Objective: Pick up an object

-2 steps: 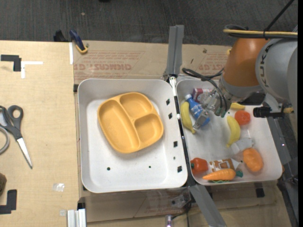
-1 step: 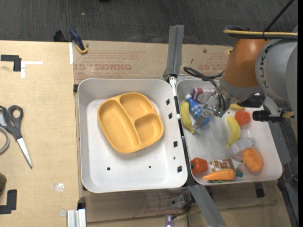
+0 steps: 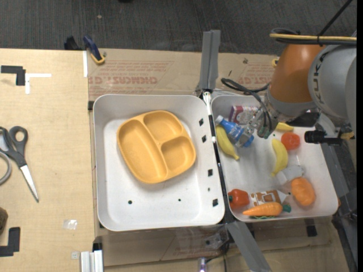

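My gripper (image 3: 258,124) hangs low over the back of the right bin (image 3: 323,169), right beside a clear plastic bottle with a blue label (image 3: 236,131) that lies on its side. The bottle's right end reaches under the gripper; whether it is held cannot be made out. A purple and white packet (image 3: 243,113) sits just behind the bottle. One banana (image 3: 226,144) lies to the bottle's left front, another banana (image 3: 279,155) to the gripper's right front, next to a red tomato (image 3: 291,141).
The right bin's front holds an orange (image 3: 303,191), a carrot (image 3: 264,209), a red pepper (image 3: 238,197) and a small carton (image 3: 266,198). A yellow divided plate (image 3: 157,145) lies in the left bin (image 3: 108,197). Scissors (image 3: 20,158) rest on the bench at far left.
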`<state>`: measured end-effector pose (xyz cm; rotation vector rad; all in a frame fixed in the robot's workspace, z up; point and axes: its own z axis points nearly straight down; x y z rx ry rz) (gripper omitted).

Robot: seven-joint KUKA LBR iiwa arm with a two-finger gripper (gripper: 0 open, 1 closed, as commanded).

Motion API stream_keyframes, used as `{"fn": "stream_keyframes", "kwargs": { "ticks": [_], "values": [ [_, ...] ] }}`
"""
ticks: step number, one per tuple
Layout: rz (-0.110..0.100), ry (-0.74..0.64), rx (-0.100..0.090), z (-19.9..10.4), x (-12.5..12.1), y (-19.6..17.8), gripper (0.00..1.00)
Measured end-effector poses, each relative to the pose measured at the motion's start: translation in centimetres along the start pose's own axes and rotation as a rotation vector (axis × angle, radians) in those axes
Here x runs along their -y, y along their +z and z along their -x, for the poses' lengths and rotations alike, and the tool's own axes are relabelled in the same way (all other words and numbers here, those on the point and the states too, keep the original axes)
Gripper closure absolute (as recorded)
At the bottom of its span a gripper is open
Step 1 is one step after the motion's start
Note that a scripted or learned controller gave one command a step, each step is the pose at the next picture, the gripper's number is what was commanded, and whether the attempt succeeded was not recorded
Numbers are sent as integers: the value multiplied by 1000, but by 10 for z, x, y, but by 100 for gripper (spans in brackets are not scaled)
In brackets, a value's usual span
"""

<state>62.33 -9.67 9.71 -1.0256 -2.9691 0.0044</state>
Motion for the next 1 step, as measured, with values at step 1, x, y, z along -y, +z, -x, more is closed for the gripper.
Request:
{"fn": "stream_keyframes", "kwargs": {
  "ticks": [1],
  "values": [
    [2, 5, 0, -20, -48, -93, 100]
  ]
}}
